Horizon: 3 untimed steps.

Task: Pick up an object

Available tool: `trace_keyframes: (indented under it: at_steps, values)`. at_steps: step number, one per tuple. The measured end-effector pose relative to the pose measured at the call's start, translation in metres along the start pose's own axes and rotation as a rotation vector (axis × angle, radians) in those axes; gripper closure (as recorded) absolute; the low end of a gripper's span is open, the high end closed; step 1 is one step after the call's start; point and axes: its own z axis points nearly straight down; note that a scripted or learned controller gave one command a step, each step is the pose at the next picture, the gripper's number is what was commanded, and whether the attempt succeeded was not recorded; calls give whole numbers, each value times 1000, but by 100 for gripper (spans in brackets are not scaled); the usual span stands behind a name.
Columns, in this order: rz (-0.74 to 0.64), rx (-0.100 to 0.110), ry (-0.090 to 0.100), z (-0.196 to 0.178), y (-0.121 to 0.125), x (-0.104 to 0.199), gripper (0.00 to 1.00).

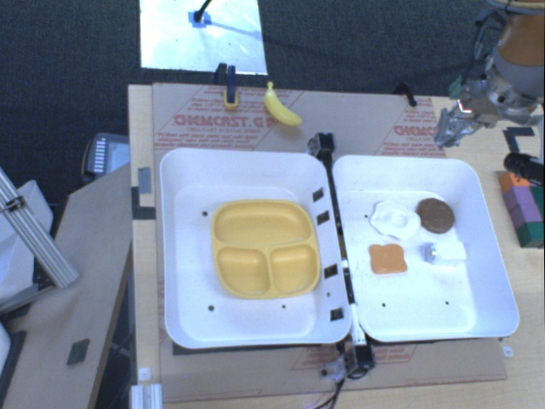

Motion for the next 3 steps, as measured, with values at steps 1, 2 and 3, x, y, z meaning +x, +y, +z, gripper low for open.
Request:
trace_keyframes:
  at_steps: [1,2,3]
  values:
    - [-3,5,3,4,-10,60,100]
    - [-3,5,3,6,-17,108,100]
    - [-3,5,3,9,-21,157,100]
